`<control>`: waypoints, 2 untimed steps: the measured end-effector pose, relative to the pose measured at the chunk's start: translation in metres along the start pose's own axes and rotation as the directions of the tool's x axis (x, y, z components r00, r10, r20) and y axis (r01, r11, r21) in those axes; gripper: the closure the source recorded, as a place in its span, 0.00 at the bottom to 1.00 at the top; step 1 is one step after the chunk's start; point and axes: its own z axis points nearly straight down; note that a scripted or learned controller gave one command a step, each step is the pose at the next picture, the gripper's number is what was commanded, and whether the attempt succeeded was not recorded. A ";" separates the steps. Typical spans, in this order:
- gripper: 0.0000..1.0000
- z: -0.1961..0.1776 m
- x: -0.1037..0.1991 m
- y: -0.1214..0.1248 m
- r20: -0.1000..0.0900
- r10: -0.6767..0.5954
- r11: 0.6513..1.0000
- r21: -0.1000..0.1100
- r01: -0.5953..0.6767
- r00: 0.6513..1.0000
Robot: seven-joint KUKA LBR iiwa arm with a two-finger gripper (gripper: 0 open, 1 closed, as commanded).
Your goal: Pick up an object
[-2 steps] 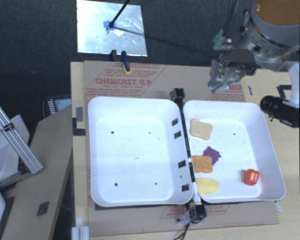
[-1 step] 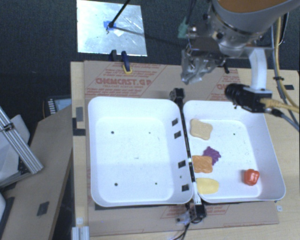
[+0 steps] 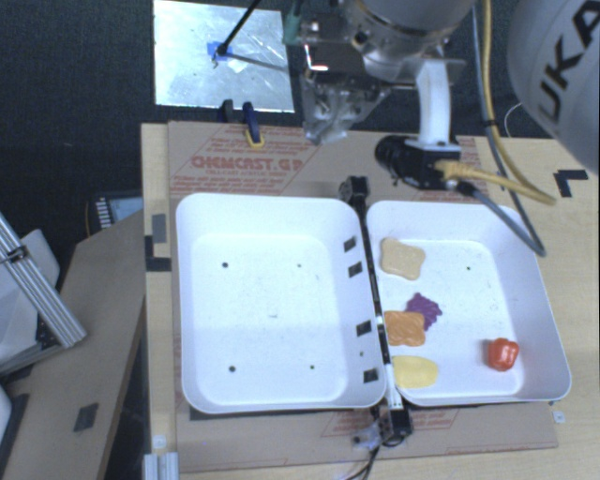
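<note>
The gripper (image 3: 328,117) hangs high above the far edge of the bench (image 3: 234,169), over the printed cardboard sheet (image 3: 239,161) behind the two bins, and holds nothing that can be seen; it shows as a blurred grey and translucent mass, so how its jaws stand cannot be told. The arm (image 3: 403,28) above it is cut off by the top edge of the view, and a large white housing with partial black lettering (image 3: 562,66) fills the top right corner, also cut off. Yellow and grey cables (image 3: 497,183) run from a black fitting (image 3: 417,159) down past the far right corner of the right bin (image 3: 539,281). All the objects lie in that right bin: a tan bread-like slice (image 3: 402,259) near the far left corner, a small purple piece (image 3: 426,307) near the middle of the left wall, an orange flat piece (image 3: 405,327) touching it on the near side, a yellow oval piece (image 3: 414,371) at the near left corner, and a red-orange rounded object (image 3: 502,353) toward the near right corner, apart from the others. Their exact kinds are hard to make out. The left bin (image 3: 187,281) shows a few dark specks on its floor. Black clips (image 3: 361,328) sit along the seam between the bins.
</note>
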 end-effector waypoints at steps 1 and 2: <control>1.00 0.000 0.026 0.028 0.001 0.001 1.000 0.001 -0.001 1.000; 1.00 0.034 0.025 -0.030 0.002 0.002 1.000 0.008 -0.002 1.000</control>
